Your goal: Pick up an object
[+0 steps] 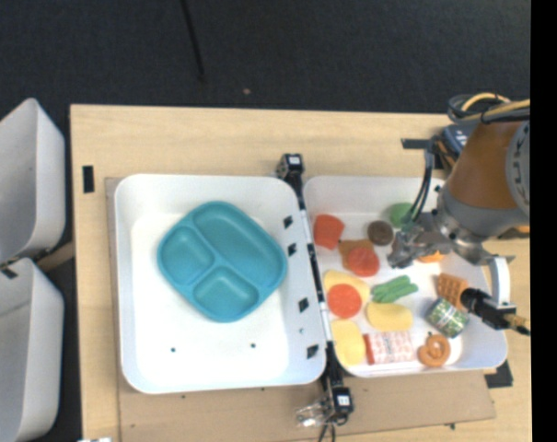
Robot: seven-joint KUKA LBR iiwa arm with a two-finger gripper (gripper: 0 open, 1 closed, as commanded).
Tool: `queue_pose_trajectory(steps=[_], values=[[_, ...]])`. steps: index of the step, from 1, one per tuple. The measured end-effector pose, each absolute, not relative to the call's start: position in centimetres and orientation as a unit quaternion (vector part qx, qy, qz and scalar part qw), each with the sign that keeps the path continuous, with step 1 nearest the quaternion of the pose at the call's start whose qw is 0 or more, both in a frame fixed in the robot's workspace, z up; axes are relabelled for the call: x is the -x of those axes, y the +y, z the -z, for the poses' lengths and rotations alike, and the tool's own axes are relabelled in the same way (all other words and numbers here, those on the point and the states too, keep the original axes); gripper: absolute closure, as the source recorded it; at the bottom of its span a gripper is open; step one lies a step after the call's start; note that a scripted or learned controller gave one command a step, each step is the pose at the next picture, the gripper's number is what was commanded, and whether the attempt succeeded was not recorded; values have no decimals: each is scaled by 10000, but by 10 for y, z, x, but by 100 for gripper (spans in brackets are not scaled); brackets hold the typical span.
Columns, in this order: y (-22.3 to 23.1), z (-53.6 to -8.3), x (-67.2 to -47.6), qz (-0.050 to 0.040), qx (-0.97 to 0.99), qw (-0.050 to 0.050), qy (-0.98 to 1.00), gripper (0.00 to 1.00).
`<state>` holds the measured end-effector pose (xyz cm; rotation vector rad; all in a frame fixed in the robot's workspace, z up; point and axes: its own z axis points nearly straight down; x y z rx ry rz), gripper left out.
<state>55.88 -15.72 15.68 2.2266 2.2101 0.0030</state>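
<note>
Nearest, along the right bin's (pixel 499 355) front wall, lie a brown ring-shaped toy pretzel (pixel 434 350), a red-and-white packet (pixel 388 346) whose print is too small to read, and a yellow block (pixel 349 343). Behind them a green can (pixel 446 316), label unreadable, stands near the right wall. The toys are crowded, many touching. The gripper (pixel 405 250) hangs just above a green pea pod (pixel 394 289) mid-bin; whether it is open or closed cannot be told. The left bin (pixel 131 339) holds a blue divided plate (pixel 223 259) with bare floor all around.
</note>
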Motion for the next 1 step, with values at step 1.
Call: queue_pose_trajectory(steps=[1], values=[[-168, -206, -561, -11, -7100, 29, 7042, 100]])
